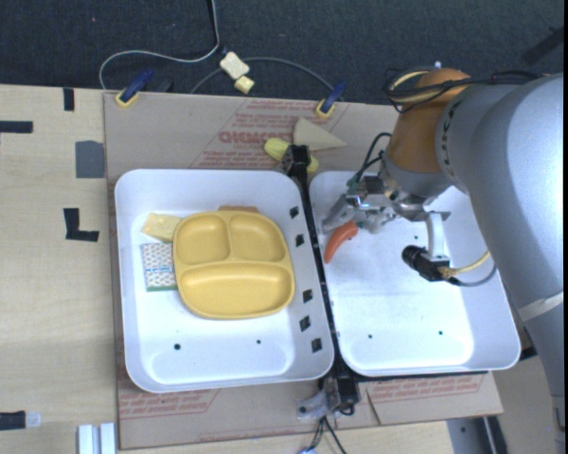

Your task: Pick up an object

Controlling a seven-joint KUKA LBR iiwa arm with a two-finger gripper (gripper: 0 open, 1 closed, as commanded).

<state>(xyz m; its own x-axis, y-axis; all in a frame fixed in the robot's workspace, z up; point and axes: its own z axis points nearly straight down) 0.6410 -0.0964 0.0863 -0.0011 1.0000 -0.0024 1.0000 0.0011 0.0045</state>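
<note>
Gripper (355, 211) down in right bin (473, 348), near its upper-left corner. Orange object (337, 241), thin and elongated, lies just below-left of the tool, close to the divider; long axis runs diagonal, upper-right to lower-left. Upper end looks touching or tucked under the tool, can't tell which. Can't tell finger state from here, too much hardware in the way. I'd judge the grab not confirmed. Left bin (218, 362) holds a yellow divided tray (235, 263), w/ a pale yellow block (159, 225) and a patterned card (157, 265) beside its left edge.
</note>
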